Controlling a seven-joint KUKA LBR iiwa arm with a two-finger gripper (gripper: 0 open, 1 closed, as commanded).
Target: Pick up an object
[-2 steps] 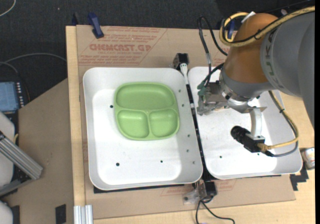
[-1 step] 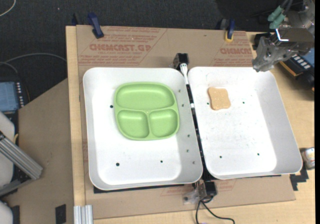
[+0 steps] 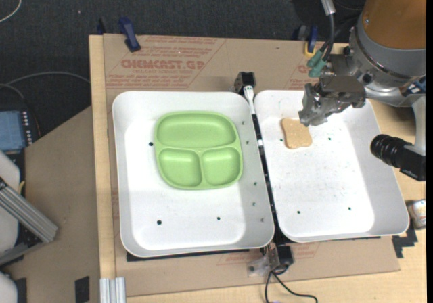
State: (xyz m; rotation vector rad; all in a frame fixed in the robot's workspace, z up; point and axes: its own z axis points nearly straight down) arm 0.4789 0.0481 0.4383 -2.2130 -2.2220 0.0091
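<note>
On a cardboard-topped bench, the gripper (image 3: 312,113) hovers over a tan slice (image 3: 296,134) at eleven o'clock in the right bin (image 3: 338,214) (finger spread: cannot tell). Best bet: descend squarely, straddling it before closing.

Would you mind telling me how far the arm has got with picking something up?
Done: the gripper has reached the right bin, at the tan piece. In hand: it sits at that piece's upper edge; a grasp isn't visible. Left: gripping and lifting it. The green tray lies in the left bin.
</note>
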